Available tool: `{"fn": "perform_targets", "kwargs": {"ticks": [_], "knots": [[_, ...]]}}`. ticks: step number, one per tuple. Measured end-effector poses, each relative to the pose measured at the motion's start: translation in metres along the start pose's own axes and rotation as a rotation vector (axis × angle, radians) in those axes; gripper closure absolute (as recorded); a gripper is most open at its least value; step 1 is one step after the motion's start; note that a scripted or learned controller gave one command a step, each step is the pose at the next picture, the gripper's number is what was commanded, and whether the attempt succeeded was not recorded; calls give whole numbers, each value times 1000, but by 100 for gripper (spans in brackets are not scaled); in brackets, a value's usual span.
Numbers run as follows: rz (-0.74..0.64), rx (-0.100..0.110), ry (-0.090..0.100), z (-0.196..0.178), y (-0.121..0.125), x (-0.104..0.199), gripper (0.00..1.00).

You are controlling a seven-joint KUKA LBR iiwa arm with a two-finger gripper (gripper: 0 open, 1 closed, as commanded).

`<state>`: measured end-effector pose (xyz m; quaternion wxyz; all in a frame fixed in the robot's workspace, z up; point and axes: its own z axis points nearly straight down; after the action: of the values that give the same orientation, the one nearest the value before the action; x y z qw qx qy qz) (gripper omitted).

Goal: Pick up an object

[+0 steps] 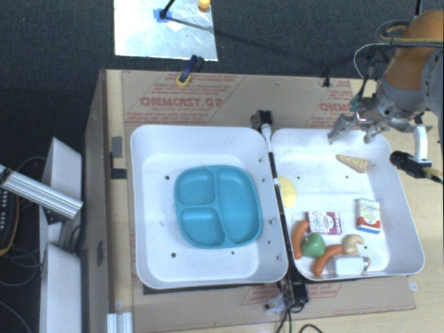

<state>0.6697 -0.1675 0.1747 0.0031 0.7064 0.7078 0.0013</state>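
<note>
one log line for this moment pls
phase: pre-grasp | claw: open, holding nothing, above right bin's far edge | nearest: cone | left bin: blue tray

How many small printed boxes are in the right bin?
2: one box mid-bin beside the carrot, another box nearer the right wall. Others may hide in the front pile.

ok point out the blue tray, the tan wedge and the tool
blue tray point(218, 206), camera view, on its central divider
tan wedge point(354, 162), camera view, on its middle
tool point(358, 132), camera view, between its fingertips
</note>
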Motion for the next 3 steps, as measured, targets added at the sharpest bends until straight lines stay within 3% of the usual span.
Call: {"fn": "perform_targets", "kwargs": {"ticks": [1,2,3], "knots": [[-3,7,4,91,-2,70,0],[0,0,-1,27,0,-1,0],[0,1,0,-14,-25,-40,0]]}}
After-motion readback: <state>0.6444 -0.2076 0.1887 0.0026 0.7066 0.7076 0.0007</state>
